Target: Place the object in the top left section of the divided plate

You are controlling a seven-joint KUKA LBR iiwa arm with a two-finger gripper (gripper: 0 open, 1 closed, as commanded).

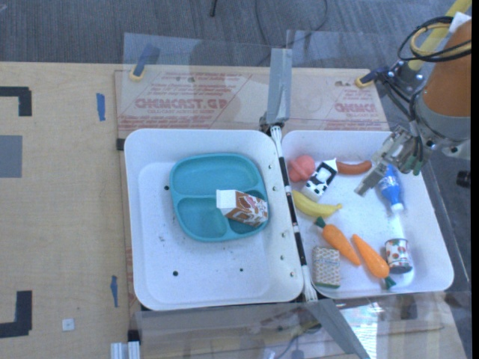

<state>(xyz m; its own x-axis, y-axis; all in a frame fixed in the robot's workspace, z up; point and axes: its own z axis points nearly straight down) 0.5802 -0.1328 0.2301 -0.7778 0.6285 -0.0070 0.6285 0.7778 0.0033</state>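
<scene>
1. My end effector (395,159) hangs over the upper right part of the right shallow white bin (438,234), reached in from the right, with my orange wrist band above it.
2. Its metal fingers point down toward the blue and white plastic bottle (390,189), which lies just below them; I cannot tell whether they are spread or closed, and nothing shows clearly between them.
3. The teal divided plastic plate (202,182) sits in the left shallow white bin (150,268), a little above its middle.
4. A small brown and white carton (241,206) lies tilted on the plate's lower right section, reaching across the divider toward the middle; the top left section shows bare teal.
5. In the right bin I see a pink round ball (301,167), a black and white cow-patterned toy (322,180), a red sausage (353,166), a yellow banana (315,206), two orange carrots (340,244) lying side by side, a tan woven block (326,266) and a small printed can (397,255).
6. Both bins rest side by side on the wooden tabletop (60,200).
</scene>
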